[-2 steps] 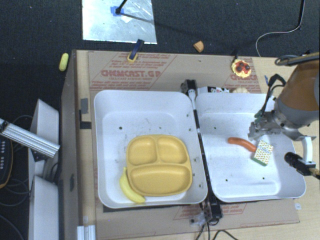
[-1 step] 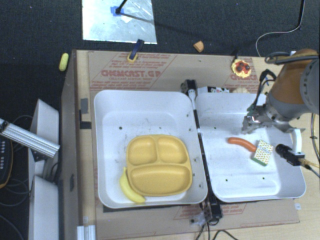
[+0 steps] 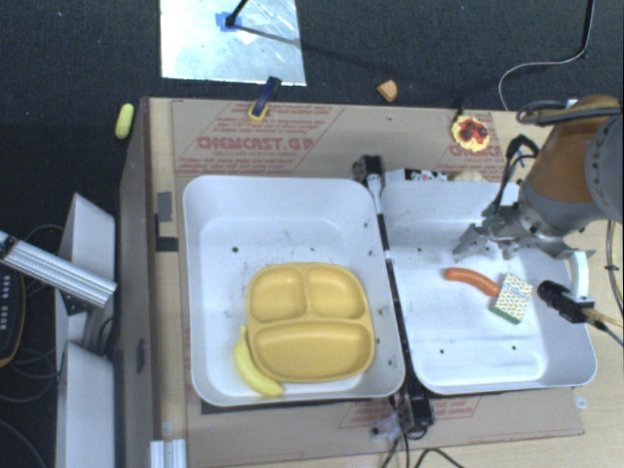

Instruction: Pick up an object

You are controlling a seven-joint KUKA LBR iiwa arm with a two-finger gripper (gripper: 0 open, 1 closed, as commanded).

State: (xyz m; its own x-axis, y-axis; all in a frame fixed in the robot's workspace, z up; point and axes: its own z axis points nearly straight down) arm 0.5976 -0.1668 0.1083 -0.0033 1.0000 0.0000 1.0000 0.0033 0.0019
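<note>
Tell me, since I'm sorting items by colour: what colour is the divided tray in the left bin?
Yellow. The divided tray shows plainly in the camera view.

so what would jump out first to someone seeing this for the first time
Likely the big yellow divided tray in the left bin, with a banana tucked against its lower-left edge. Next, the gripper above the right bin, near an orange sausage-shaped piece and a speckled block.

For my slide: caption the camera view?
Tool above the right bin near an orange sausage; yellow tray left.
</note>
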